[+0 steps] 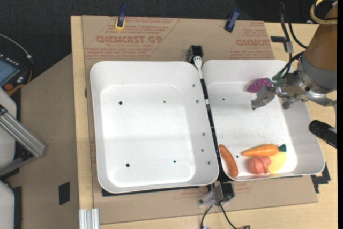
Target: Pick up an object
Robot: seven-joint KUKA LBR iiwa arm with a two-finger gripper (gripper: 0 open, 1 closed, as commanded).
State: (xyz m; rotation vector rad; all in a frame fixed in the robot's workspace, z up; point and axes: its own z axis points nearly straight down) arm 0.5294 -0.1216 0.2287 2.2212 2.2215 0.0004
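The task's things lie in the right bin point(300, 131). Closest to the pincer point(266, 98) is a small purple bunch of grapes point(260, 85), knobbly and matte, lying just up and to the left of the pincer's tip, near it or perhaps touching; the view does not settle which. Well below the pincer, at the bin's near edge, lies a cluster: an orange carrot point(260, 150) with a dark green top pointing right, a reddish-orange sausage-shaped piece point(229, 161) lying aslant to the carrot's left, a pink rounded piece point(258, 165) under the carrot, and a yellow piece point(277, 162) touching the pink one on its right.

The pincer is a grey, blurred shape low over the bin floor, and I cannot tell how it stands or whether anything sits in it. The arm point(321, 61) behind it is cut off by the picture's right edge. The left bin point(107, 78) lies far to the pincer's left, on the brown tabletop point(161, 35).
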